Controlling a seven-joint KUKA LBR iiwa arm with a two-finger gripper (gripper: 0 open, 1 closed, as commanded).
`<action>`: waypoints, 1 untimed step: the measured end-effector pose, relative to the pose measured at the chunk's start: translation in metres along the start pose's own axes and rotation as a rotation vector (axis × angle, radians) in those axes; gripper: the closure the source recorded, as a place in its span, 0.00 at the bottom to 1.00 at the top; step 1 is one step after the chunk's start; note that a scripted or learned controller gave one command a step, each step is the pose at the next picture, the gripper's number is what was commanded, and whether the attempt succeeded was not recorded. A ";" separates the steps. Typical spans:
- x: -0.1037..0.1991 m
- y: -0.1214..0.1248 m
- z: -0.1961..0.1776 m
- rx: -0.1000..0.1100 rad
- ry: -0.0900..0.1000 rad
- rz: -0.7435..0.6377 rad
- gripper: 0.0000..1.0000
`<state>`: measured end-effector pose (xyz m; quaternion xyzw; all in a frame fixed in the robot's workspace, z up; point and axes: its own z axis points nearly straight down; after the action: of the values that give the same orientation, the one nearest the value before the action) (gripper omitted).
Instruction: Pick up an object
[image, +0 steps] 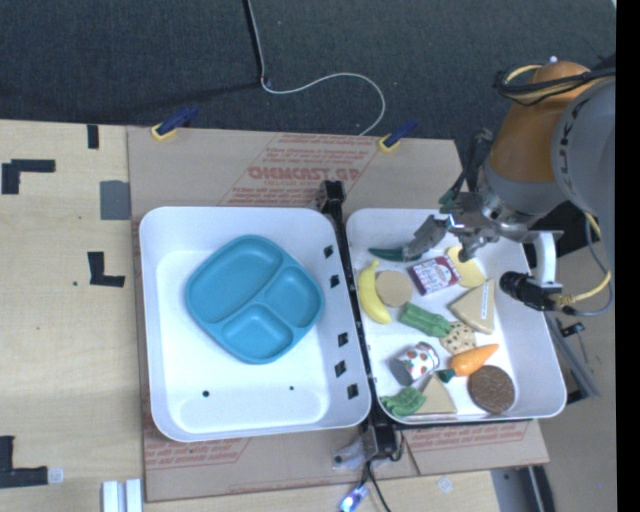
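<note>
Reaching in from the right, the grey arm (560, 130) with its orange band hangs over the upper part of the right bin (545, 385), tool (447, 233) low over the bin's top-middle, just above the maroon packet (433, 273). Tool fingers look spread apart, nothing between them; one dark finger (424, 237) angles left toward a dark green item (385, 252) near the bin's top-left, hard to identify. Right bin is crowded: banana (372, 296) along the left wall, tan round piece (394, 289) touching it, green pickle-like piece (426, 321) below the packet, pale cheese-like wedge (474, 306) to the right, small yellow piece (470, 271) just under the tool, dotted cracker (459, 336) beside the wedge, orange carrot (470, 359) below that, brown round cookie (491, 388) at bottom right, small grey-white-red toy (415, 362) in the lower middle, green leafy piece (404, 403) touching a tan flat slice (437, 400) at the bottom edge. All objects rest on the bin floor, none lifted. Left bin (165, 300) holds a blue divided plate (254, 298), tilted diagonally, upper-centre. Both bins sit side by side on a cardboard sheet (290, 170) on the bench (60, 290); a white cable (320, 85) loops on the dark floor behind.
</note>
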<state>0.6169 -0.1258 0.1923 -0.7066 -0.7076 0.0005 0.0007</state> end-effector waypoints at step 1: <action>0.085 -0.056 -0.038 0.000 0.004 -0.008 0.00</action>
<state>0.5608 -0.0409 0.2301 -0.7039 -0.7103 -0.0009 0.0021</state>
